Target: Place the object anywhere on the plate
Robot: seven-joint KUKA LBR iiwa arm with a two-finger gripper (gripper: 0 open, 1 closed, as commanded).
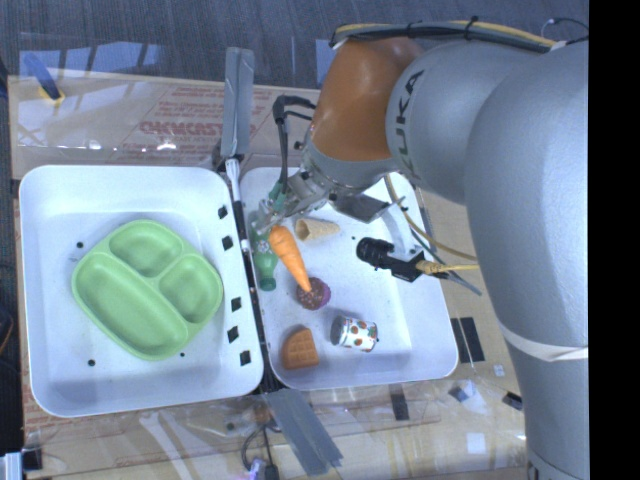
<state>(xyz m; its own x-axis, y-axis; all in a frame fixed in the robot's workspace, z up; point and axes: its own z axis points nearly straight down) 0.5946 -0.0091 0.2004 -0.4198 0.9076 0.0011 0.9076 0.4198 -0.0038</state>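
A green three-compartment plate [145, 288] lies in the left bin [50, 368] with nothing on it. In the right bin [425, 353] an orange carrot [290, 253] lies slantwise, with a small green bottle [265, 266] just to its left against the bin's left wall. My gripper [272, 210] hangs low over the right bin's upper left corner, right above the carrot's top end and the bottle. Nothing is visibly held in it.
The right bin also holds a beige cone [318, 230], a purple round piece [315, 293] at the carrot's tip, a small patterned can [353, 333] and a brown waffle-like piece [299, 348]. A divider with black clips [240, 268] separates the bins.
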